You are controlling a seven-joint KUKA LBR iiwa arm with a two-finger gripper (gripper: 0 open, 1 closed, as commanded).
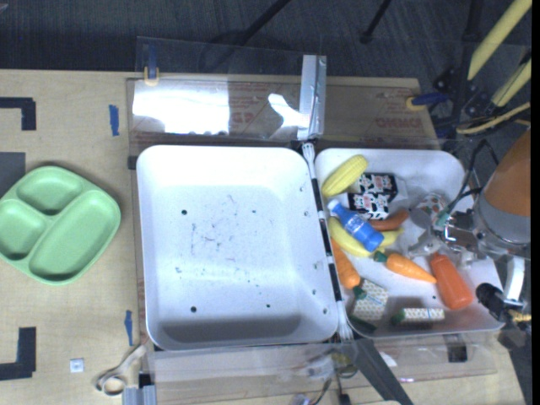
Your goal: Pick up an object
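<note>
Overhead view of the bench: the left bin (224,243) bears no objects, while the right bin (447,165) holds a crowded heap. The arm (510,197) enters from the right; its gripper (439,226) hangs low over the bin's middle, its state of closure not discernible amid the clutter. Candidate objects lie just beside it: an orange bottle (451,281), a toy carrot (407,267), a blue bottle (354,224), a corn cob (344,175) and a patterned card box (374,191). A sound grasp would probably favour the orange bottle or carrot, taken across the narrow axis, descending vertically so neighbours are not nudged
</note>
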